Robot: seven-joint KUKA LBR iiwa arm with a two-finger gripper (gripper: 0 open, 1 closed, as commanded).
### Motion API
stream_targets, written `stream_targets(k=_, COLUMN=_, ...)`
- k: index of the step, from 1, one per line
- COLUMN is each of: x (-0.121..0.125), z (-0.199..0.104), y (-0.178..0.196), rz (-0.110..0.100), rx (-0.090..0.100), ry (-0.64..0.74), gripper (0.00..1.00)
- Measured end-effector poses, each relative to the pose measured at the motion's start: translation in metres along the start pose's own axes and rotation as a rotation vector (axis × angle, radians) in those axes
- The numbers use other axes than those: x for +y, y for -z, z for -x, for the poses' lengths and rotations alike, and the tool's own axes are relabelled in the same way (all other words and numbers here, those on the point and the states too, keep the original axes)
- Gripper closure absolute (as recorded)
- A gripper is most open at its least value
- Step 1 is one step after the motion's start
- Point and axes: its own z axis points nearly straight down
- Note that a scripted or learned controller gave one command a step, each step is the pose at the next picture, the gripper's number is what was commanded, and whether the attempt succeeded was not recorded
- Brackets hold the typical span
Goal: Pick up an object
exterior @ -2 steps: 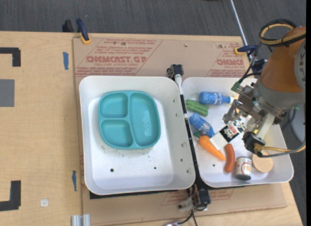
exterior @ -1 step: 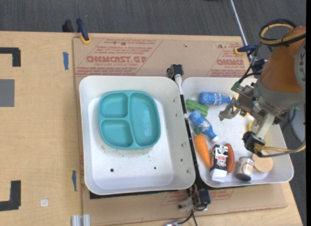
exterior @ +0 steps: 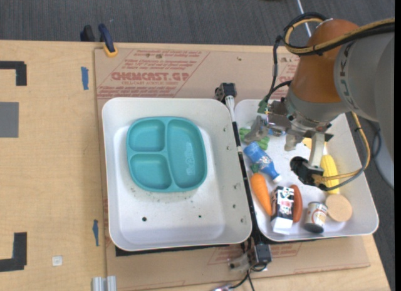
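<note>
My gripper (exterior: 304, 144) hangs over the upper middle of the right bin (exterior: 371, 219), its two pale fingers apart with nothing between them. Just left of it lie a green toy (exterior: 255, 132) and a blue bottle (exterior: 260, 158). An orange carrot (exterior: 260, 193), a black-and-white carton (exterior: 285, 207), a red sausage (exterior: 297, 201), a small can (exterior: 315, 216) and a wooden disc (exterior: 339, 208) lie along the near side. A yellow corn cob (exterior: 329, 169) sits to the gripper's lower right.
The left bin (exterior: 119, 221) holds a teal divided plate (exterior: 167, 154). A ridge (exterior: 238, 158) separates the two bins. The grey and orange arm (exterior: 326, 64) reaches in from the upper right, above the right bin's far end.
</note>
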Motion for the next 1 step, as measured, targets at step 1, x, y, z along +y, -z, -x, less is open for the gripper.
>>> stream_targets(k=1, x=-0.0449, z=0.0904, y=-0.0896, rz=-0.004, rx=-0.001, ry=-0.081, gripper=0.0)
